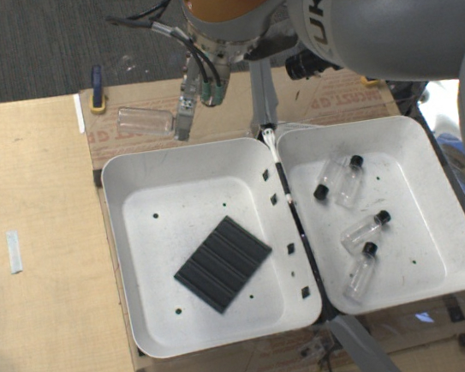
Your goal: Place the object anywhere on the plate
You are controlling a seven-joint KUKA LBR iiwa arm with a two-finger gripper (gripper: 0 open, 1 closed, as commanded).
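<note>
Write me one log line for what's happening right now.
end effector: above bench behind left bin, holding clear vial | black plate: in left bin, bare | vials: four in right bin

2 white bins [128, 240] side by side on a tan bench [30, 220], blue clamp [96, 80] behind them
</note>
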